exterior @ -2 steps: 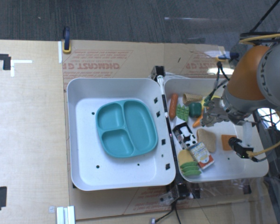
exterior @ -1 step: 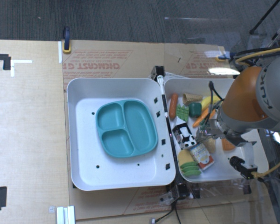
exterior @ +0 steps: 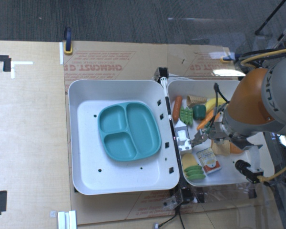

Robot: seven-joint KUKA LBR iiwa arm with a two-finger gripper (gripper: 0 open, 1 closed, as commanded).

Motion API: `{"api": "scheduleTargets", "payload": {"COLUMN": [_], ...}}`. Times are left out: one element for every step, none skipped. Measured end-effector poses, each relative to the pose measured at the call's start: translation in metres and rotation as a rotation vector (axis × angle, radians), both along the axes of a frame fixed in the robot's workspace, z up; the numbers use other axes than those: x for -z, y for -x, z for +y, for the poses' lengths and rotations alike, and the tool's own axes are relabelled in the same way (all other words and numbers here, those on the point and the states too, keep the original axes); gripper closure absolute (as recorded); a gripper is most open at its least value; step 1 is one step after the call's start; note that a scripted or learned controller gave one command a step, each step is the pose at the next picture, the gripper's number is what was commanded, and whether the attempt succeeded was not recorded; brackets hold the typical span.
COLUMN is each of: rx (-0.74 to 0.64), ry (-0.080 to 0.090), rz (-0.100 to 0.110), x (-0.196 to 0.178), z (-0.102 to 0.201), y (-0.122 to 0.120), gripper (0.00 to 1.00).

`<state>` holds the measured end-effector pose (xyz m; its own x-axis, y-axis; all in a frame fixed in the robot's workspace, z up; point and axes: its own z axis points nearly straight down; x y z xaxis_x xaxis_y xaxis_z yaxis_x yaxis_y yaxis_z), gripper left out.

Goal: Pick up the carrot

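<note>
The carrot (exterior: 206,119) is a thin bright orange piece lying at a slant in the right bin (exterior: 229,178), among other toy foods. Its upper end goes under the arm's wrist. My gripper (exterior: 200,136) hangs low in the same bin, just below and in front of the carrot's lower end, near a white card. The arm's orange band and grey body cover the bin's right half. I cannot make out whether anything sits in the gripper.
Near the carrot lie a reddish-orange sausage-like piece (exterior: 177,108), a ridged green piece (exterior: 186,114), a dark green block (exterior: 199,111), a cone (exterior: 196,99) and a yellow piece (exterior: 214,102). Green pods (exterior: 194,171) and a small packet (exterior: 210,162) lie nearer. The left bin (exterior: 81,142) holds a teal divided plate (exterior: 129,130).
</note>
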<state>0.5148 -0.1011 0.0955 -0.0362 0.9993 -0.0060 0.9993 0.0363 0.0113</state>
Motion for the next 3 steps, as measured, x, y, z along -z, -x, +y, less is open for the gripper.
{"api": "scheduleTargets", "payload": {"rx": [0.167,0.159,0.679], "ry": [-0.003,0.001,-0.006], "rz": [0.004,0.006,0.013], "x": [0.001,-0.009,-0.095], "z": [-0.012,-0.013,0.056], "y": [-0.101,-0.101,-0.105], "gripper": [0.00,1.00,1.00]}}
